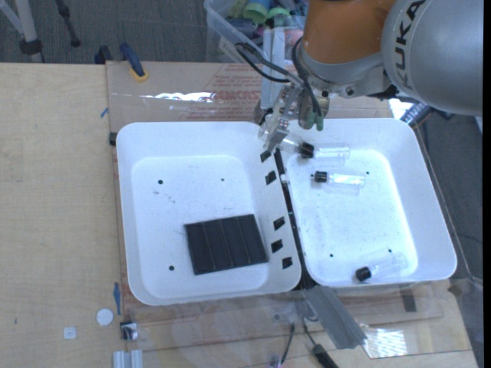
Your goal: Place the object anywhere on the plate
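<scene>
Pale wooden bench stretched bare along the left, giving wide open room beside the two white bins. Behind them, at the top, a clear tub of mixed coloured items crowded the back edge, just behind the arm.

The left bin held a dark ribbed plate, lying flat toward the bin's near right part, with bare white floor to its left and behind it. The plate's right edge sat near the bin's right wall. Several small black marks ran along the seam where the two bins met.

The right bin held three clear vials with black caps. One vial lay near the back wall, just beside the gripper; a second vial lay just in front of it, apart from it; a third vial lay near the front right corner, well apart from the others. The middle of this bin's floor was open.

The gripper hung over the back of the seam between the bins. Whether its fingers were spread or pressed together could not be told. No vial showed between them, and none rested on the plate.
</scene>
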You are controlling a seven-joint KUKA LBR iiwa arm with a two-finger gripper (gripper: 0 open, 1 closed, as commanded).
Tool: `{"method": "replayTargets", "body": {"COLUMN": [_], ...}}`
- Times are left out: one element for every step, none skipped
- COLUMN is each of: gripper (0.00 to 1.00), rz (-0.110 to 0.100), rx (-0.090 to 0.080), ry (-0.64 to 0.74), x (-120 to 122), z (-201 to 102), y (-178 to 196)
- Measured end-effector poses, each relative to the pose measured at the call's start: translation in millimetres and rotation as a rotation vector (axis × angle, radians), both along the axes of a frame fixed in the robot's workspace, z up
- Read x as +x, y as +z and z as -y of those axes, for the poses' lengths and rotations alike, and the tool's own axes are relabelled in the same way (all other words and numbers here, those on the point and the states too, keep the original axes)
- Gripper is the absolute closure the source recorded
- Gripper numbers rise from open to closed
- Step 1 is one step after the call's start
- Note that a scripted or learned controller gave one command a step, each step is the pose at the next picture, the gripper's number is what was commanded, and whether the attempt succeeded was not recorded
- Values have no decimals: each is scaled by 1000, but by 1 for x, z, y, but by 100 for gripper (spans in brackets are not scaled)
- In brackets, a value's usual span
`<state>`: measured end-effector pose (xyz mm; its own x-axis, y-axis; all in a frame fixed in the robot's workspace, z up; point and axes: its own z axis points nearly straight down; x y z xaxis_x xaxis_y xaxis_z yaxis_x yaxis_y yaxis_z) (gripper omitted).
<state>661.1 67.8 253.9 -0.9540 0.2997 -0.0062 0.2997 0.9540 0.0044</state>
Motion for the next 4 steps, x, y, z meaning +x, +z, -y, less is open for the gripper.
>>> {"method": "replayTargets", "body": {"gripper": [100, 100, 100, 100], "rz": [-4, -5, 4, 6], "rx": [-1, -2, -4, -6], "ry": [267, 535, 982, 1401], "x": [-19, -29, -26, 6], "z": [-56, -86, -158, -150], "y": [9, -6, 11, -1]}}
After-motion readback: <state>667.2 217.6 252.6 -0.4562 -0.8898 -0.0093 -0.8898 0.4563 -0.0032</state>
